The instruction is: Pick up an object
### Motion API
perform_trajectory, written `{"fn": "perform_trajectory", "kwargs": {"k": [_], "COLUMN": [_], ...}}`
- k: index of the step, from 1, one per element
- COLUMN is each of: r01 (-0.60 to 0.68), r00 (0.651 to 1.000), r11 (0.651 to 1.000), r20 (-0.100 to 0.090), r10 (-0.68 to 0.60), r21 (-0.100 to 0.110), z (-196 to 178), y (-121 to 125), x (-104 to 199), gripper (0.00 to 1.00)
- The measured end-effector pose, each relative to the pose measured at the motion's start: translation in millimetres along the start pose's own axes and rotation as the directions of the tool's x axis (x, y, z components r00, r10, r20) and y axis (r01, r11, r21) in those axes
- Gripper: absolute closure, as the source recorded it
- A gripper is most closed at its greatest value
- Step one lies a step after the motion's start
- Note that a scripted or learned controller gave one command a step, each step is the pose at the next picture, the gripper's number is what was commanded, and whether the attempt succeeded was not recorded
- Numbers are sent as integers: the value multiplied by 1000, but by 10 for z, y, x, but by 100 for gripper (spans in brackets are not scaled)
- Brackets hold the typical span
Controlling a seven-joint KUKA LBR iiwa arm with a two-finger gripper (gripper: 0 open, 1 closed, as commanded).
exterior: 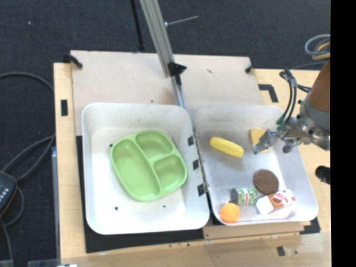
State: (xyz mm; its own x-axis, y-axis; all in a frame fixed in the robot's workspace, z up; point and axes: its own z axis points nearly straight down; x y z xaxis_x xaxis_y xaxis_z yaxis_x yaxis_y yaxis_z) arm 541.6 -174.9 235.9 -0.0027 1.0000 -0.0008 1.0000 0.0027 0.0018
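Far left of the claw, the left bin point(92, 149) holds a green tray point(148, 164) with three compartments, lying flat and well apart from the arm's work. The right bin point(303, 174) holds the candidates. Left of the claw lies a banana point(226, 147). Just beside the claw on its left, perhaps touching it, is a yellow wedge point(256, 135); it is too small to tell contact. Below the claw sit a brown disc point(266, 181), a small can point(245, 195), an orange ball point(230, 212) and a red-and-white carton point(276, 202), clustered in the near corner.

The claw point(266, 142) hangs low over the right bin's upper part. Whether it is spread or closed I cannot tell, and nothing is plainly gripped. I judge the step to be the approach, with the wedge the likeliest target. The next move calls for settling squarely over it and closing.

The desk point(64, 166) is pale wood on dark carpet point(55, 15); a metal post point(157, 29) rises behind the bins and cables trail at far left.
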Motion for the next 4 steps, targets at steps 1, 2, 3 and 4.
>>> {"fn": "perform_trajectory", "kwargs": {"k": [1,2,3,4], "r01": [-1,-2,-3,-3], "r00": [1000,1000,1000,1000], "r11": [1000,1000,1000,1000], "r20": [0,0,0,5], "r10": [1,2,3,3], "r21": [0,5,5,-5], "z": [0,432,856,1346], "y": [0,39,33,50], "x": [0,12,9,-13], "gripper": [0,0,0,0]}}
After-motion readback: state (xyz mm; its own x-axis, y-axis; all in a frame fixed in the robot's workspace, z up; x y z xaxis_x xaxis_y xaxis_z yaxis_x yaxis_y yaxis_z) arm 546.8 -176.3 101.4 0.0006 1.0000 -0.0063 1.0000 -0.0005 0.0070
